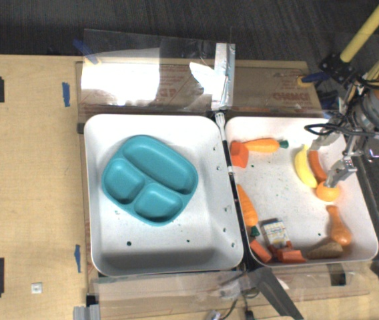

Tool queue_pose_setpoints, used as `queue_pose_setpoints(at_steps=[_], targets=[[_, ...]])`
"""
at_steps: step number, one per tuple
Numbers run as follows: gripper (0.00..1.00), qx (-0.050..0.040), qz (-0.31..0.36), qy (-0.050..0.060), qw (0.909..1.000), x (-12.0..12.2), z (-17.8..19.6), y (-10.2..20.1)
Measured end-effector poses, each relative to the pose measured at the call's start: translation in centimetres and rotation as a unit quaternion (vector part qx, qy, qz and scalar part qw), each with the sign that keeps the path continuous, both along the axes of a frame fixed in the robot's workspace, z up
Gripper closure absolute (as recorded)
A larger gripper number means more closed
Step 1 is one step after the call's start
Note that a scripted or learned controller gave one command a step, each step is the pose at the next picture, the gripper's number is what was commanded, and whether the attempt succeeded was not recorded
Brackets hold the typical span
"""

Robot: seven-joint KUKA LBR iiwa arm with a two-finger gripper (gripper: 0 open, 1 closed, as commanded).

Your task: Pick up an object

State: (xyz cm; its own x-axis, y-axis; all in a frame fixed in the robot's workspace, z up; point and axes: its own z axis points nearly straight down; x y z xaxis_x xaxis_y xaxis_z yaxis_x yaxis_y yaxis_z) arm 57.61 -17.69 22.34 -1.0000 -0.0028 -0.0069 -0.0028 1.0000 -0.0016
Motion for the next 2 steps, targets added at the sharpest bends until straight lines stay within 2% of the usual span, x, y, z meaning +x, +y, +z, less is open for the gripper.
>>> queue_pose_setpoints(at_steps=[1, 2], targets=[[0.00, -0.0027, 0.041, -0.011, 0.9991, 0.79, -11.52, -3.22], [0.00, -0.0023, -0.003, -0.018, 0.9998, 0.12, -11.98, -4.12]])
